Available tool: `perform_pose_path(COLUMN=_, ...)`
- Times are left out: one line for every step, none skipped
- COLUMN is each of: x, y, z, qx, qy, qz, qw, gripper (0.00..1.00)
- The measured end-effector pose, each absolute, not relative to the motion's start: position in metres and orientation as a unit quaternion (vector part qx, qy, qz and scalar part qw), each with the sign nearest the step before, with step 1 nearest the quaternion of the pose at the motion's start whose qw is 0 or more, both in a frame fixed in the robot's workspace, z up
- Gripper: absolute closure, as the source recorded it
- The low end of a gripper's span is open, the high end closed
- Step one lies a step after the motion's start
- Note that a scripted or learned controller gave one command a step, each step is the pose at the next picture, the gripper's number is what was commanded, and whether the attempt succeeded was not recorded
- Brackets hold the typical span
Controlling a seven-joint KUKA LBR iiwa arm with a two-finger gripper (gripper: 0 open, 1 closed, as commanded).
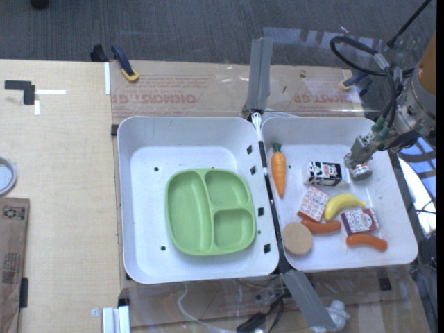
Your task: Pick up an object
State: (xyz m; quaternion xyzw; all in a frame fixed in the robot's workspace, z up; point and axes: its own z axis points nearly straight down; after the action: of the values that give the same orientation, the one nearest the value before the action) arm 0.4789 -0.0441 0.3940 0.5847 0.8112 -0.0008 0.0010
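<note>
My gripper (359, 165) hangs over the right bin (305, 134), near its right side, just right of a small black-and-white carton (324, 173). Nothing shows between its fingers. Below it lie a yellow banana (344, 204), a red-and-white packet (359, 220) and a second patterned packet (313, 202). Two orange-red sausages (320, 226) (366, 241) lie near the bin's front. An orange carrot (278, 171) lies along the bin's left wall, and a tan round cookie (297, 238) sits at the front left corner.
The left bin (139, 186) holds a green divided plate (210, 211). A grey divider post (259, 75) stands behind the two bins. Black cables (361, 54) loop at the back right. A roll of tape (5, 175) lies at the bench's far left.
</note>
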Motion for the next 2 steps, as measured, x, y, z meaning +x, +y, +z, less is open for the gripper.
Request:
perform_pose_path(x=0.480, y=-0.044, z=0.402, qx=0.583, qy=0.812, qz=-0.0019, qw=0.002, gripper=1.00)
perform_pose_path(x=0.479, y=-0.045, z=0.413, qx=0.526, qy=0.850, qz=-0.0008, qw=0.001, gripper=1.00)
